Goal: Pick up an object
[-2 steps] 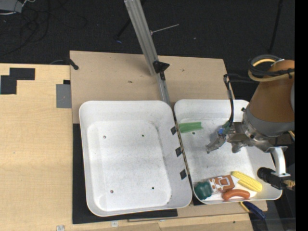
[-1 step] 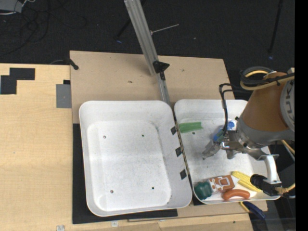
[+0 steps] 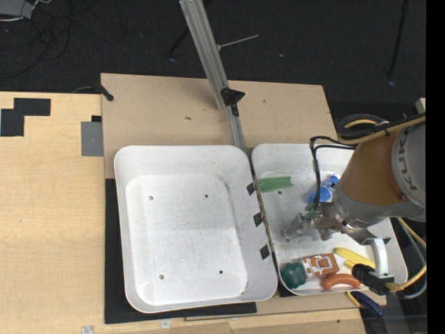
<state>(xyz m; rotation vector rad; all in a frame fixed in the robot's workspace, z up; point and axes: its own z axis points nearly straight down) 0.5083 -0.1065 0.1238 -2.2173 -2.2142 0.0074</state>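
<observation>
Bins (image 3: 188, 160) two, green bar (image 3: 274, 184) one

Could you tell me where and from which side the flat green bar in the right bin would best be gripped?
The flat green bar lies flat and alone near the far wall of the right white bin, its length running left to right. I would come straight down from above and close the gripper across its narrow width at mid-length, probably; that keeps it balanced, with bare floor on both long sides.
</observation>
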